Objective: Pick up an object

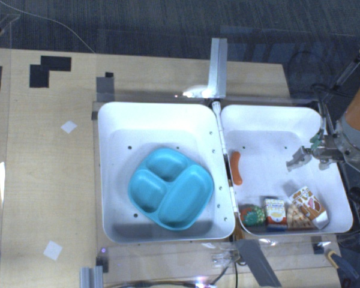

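Pale wooden bench (42,179), dark carpet behind it. Two shallow white bins side by side. Left bin (117,131) holds a blue divided plate (171,188), sitting slightly toward its near side. Right bin (270,122) holds an orange carrot-like piece (235,168) close to the dividing wall, and along the near edge a green item (252,215), a small yellow carton (275,210) and a snack packet (305,207). Arm in from the right; gripper (312,156) above the right bin's right side, apart from the packet. Pincer state cannot be made out from here. Nothing visibly between its tips.
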`<state>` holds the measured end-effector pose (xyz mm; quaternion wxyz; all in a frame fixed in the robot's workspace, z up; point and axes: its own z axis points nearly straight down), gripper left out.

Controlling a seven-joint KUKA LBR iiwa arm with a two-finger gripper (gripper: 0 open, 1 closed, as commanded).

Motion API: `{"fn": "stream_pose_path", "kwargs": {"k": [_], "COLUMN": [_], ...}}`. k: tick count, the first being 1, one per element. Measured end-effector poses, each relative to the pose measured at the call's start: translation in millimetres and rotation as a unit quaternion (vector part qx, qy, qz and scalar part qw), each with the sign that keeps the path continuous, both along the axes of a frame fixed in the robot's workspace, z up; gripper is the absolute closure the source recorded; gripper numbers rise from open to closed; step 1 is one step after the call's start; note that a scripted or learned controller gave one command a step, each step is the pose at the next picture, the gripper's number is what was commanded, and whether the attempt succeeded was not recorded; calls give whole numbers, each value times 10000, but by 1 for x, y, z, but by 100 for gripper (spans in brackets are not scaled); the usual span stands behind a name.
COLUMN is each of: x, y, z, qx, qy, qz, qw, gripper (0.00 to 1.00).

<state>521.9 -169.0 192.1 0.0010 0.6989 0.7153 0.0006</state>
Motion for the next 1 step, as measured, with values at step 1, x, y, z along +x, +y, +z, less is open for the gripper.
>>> {"fn": "stream_pose_path", "kwargs": {"k": [1], "x": [-34], "y": [-17], "z": [-98], "qx": [1], "qy": [-4], "qz": [-71], "qw": [10000], "gripper": [0]}}
